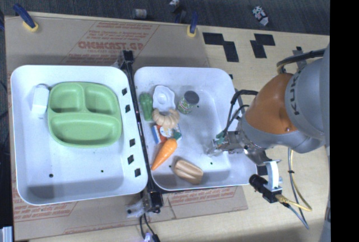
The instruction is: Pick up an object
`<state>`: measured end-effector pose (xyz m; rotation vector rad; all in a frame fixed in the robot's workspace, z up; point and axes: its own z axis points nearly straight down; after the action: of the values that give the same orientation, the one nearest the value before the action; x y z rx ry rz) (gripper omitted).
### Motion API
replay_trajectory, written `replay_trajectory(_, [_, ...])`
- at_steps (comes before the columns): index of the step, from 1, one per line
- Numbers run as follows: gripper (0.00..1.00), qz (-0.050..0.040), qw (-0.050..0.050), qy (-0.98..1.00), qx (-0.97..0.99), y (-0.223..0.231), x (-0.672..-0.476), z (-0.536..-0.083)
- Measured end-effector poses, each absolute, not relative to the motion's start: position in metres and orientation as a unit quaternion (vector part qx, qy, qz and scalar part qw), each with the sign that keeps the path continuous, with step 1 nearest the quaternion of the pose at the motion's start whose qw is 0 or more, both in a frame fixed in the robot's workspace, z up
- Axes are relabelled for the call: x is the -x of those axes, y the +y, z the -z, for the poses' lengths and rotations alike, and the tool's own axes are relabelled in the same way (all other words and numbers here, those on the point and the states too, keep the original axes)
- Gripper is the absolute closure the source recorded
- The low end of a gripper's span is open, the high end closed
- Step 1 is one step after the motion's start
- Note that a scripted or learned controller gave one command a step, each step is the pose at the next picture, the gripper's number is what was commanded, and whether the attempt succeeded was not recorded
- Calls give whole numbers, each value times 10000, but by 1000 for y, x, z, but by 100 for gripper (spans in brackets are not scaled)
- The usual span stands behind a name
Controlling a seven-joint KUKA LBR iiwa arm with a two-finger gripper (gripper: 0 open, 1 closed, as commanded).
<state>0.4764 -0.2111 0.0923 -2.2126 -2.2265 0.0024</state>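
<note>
Reaching into the right-hand white bin from the side, the grey arm with its orange band hangs low over the bin floor. The gripper sits close above bare white plastic at the bin's near-right part. Whether it is released or clenched cannot be told, because the wrist covers it. Nothing visibly sits in its grasp.

By my reading, the step in hand is the approach, with no object picked yet. Every candidate lies to the gripper's left. Nearest is a tan bread-like loaf, smooth and rounded, just below and left of the gripper. Beside that lies an orange carrot, tapered and glossy like plastic. Further left and up are a pale knobbly toy, a white cup-like piece, a green pickle-shaped item, and a small round tin with a dark lid.

The next move probably calls for shifting left over the loaf or carrot, then descending squarely, as both rounded shapes could slip.

Far left of the gripper, the other white bin holds a matte green divided plate and a small white object.
</note>
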Motion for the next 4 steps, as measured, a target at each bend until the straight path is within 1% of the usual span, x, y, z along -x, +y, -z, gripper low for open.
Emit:
replay_trajectory(1, [100,6,-32,-7094,7048,-202,-479,-270])
replay_trajectory(2, [100,-4,5,-7096,7046,-146,-477,-226])
replay_trajectory(3, [0,-5,3,-7095,7047,-146,-477,-226])
replay_trajectory(4, [0,-5,9,-7098,7044,-128,-491,-91])
